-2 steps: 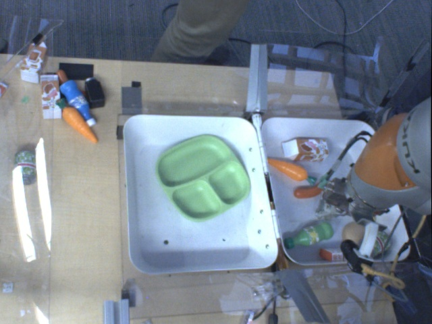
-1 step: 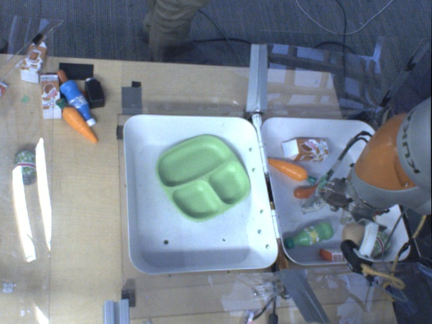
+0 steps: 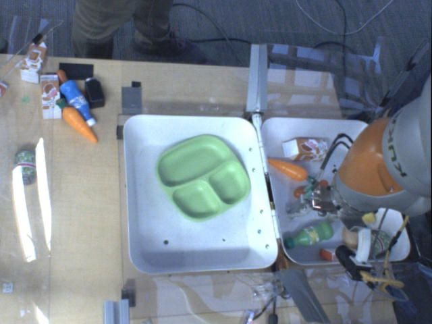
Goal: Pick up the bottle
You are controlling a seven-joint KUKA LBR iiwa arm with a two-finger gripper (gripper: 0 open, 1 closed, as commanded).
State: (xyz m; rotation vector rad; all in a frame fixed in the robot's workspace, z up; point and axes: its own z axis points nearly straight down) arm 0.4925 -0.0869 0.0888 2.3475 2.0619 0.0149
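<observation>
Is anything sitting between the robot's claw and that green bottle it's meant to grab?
Nothing visible does. The gripper hangs in the right bin, just above the green bottle, which lies on its side near the bin's front edge. The carrot lies beyond the gripper, away from the bottle.

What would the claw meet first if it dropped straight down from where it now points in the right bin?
Probably the bin floor just above the green bottle. The claw sits between the bottle and the carrot, though depth is hard to judge.
</observation>
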